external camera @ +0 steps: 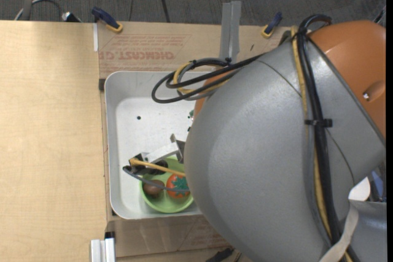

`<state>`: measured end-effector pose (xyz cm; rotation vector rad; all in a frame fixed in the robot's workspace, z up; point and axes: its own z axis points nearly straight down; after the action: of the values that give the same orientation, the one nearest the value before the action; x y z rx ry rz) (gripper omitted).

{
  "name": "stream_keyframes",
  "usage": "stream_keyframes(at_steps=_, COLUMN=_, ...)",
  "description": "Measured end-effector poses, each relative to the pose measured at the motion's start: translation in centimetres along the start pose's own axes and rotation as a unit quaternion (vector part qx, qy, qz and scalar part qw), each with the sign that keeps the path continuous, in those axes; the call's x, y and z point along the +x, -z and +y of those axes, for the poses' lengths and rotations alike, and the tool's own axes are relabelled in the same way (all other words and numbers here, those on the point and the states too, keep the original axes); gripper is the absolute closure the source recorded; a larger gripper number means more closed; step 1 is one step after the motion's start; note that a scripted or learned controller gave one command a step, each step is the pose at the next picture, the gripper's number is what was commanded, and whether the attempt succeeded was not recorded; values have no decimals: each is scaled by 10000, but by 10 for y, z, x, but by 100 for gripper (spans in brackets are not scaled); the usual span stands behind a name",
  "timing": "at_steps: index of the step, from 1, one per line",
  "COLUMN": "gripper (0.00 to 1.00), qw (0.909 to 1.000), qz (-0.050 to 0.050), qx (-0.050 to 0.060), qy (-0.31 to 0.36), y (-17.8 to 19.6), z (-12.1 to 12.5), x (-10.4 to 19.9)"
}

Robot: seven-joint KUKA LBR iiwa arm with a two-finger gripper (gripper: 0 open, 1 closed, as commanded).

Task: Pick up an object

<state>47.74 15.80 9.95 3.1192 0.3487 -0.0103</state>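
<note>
Your arm blocks most of white bin; green bowl with orange ball beside it; pincer state: cannot tell.

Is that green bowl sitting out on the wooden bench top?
No, the green bowl sits inside the white bin, at its near end, with an orange ball in it.

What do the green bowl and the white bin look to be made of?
Green bowl: probably plastic, with a uniform lime colour and a smooth, soft sheen. White bin: likely moulded plastic, semi-matte, with rounded corners and a thin rim, though painted metal can't be excluded.
</note>
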Motion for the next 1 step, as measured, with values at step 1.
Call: stream_keyframes(at_steps=1, gripper=100, qw=10000, qz=33, qx=-3, qy=-29, y=176, z=-16, x=30)
